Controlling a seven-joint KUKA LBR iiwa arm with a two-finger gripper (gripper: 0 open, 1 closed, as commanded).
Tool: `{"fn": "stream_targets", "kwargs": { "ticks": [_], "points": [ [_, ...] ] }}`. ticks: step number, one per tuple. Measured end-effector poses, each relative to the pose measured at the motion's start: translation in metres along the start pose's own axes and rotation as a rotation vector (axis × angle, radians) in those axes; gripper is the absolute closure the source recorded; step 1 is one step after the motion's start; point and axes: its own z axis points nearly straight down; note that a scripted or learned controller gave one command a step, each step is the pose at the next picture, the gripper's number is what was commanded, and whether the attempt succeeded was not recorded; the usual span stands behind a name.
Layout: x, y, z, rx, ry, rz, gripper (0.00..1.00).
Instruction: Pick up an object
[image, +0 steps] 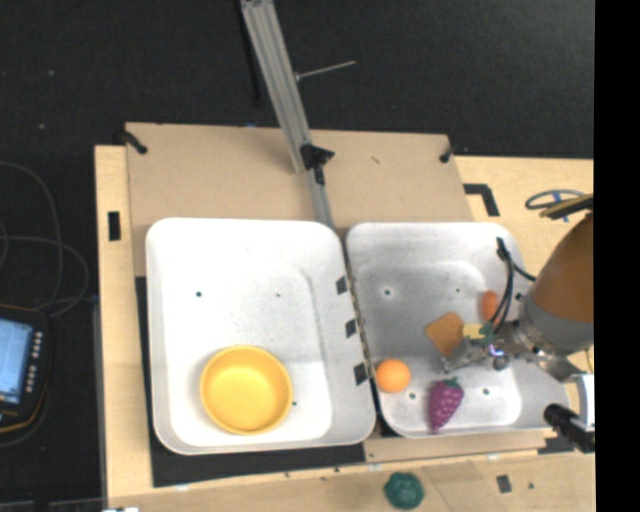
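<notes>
Even overhead light, bright white bins (240, 260) near glare, dark floor surround, soft shadows, slightly grainy focus.

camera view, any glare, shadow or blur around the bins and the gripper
Camera view: lighting is even and soft; the shallow white left bin looks bright but keeps its detail; the round yellow bowl casts only a faint shadow; the grey two-finger gripper is slightly smeared over the orange block, so its fingers are hard to read; the floor beyond the bench is nearly black.
</notes>
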Motion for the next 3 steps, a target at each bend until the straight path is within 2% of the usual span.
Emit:
{"fn": "stream_targets", "kwargs": {
  "ticks": [1, 3],
  "points": [
    [-0.001, 0.001, -0.009, -0.003, 0.0, 0.005, 1.0],
    [0.008, 0.011, -0.107, -0.004, -0.002, -0.002, 1.0]
  ]
}}
